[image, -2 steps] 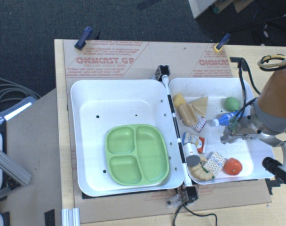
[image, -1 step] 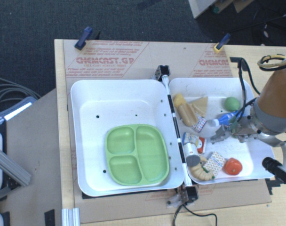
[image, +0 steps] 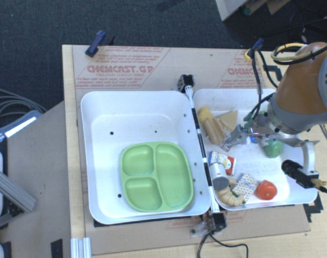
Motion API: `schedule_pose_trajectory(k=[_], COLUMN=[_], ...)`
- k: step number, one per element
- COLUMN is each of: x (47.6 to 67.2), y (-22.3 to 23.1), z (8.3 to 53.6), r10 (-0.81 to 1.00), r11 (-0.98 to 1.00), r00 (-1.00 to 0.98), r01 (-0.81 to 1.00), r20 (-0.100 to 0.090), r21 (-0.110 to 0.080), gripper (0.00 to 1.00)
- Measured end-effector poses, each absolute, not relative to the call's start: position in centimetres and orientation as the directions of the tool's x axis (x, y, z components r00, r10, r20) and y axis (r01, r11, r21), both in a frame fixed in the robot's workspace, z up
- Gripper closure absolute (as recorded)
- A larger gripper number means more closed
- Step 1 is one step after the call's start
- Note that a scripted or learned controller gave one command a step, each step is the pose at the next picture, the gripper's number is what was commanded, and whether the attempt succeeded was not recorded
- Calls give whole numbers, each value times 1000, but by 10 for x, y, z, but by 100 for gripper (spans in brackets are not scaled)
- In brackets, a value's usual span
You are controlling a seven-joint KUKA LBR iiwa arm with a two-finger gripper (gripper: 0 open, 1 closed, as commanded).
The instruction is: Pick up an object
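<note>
Bread (image: 213,128) seemingly beside lowered claw (image: 234,138)

Right bin (image: 292,198) holds tan bread pieces (image: 214,125) at 10 o'clock, green object (image: 272,148) centre-right, red tomato (image: 267,190) at 5.

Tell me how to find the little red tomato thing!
Look in the right bin, the crowded one. Go to its near corner, beside the checkered packet. The tomato is the one round, bright red thing there, with a small green top.
</note>
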State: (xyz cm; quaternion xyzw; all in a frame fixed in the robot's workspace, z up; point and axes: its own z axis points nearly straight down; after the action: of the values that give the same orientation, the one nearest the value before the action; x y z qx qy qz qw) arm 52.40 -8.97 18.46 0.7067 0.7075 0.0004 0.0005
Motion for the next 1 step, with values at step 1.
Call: schedule_pose_trajectory(k=[1], x=[544], y=[-92], z=[88], r10=[1000], r11=[0], r00=[0], r01=[1000], r20=[0], r21=[5], gripper=[0])
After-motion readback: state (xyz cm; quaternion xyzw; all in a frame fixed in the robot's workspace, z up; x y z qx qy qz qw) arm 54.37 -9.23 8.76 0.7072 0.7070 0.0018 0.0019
